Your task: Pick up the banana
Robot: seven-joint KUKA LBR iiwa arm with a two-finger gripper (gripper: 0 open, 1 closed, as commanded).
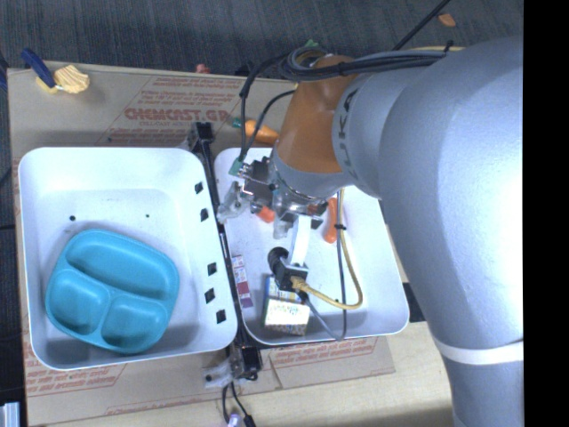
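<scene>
My gripper [252, 196] is low over the back left part of the right bin [384, 274], close to the wall between the two bins. The grey arm and its orange band cover most of that bin's back half. A small red-orange thing [265, 212] lies right beside the gripper, and I cannot tell whether they touch. I cannot make out a banana among what the arm leaves uncovered.
A small yellow, white and blue box [286, 315] lies at the right bin's front. A thin orange item [332, 222] lies mid-bin by the arm. A blue compartment plate [111, 289] sits in the left bin [98, 172]. An orange object [259, 132] lies behind the bins.
</scene>
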